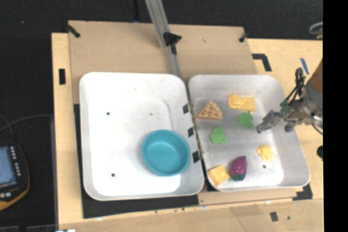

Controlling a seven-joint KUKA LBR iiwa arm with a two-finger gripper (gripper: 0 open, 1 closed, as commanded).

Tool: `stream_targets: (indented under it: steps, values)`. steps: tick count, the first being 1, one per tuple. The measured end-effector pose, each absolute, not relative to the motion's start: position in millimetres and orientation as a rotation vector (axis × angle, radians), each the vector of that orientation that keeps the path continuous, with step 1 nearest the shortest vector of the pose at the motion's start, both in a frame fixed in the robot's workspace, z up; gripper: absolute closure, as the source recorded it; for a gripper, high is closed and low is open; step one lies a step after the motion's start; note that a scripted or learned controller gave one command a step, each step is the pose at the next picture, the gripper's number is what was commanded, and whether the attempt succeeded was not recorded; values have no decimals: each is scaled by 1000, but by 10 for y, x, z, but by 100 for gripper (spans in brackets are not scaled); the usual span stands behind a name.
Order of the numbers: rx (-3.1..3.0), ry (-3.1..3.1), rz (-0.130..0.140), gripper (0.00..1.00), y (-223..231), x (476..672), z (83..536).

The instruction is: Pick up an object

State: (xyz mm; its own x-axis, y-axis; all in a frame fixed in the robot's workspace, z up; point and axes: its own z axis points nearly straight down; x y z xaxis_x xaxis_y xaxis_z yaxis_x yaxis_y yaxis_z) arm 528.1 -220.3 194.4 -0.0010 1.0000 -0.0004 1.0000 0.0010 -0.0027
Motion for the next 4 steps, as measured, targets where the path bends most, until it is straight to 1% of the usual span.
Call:
stream_targets:
  steps: [1, 2, 3, 4]
  values:
    - [-2221, -2220, 4, 0, -2237, 5267, 1519]
    - [-2222, -2221, 3, 0, -2246, 5264, 997]
    - [-2230, -2221, -3, 100, -2259, 5280, 1136]
    - [-2224, -2231, -5, 100, -2276, 5366, 1761]
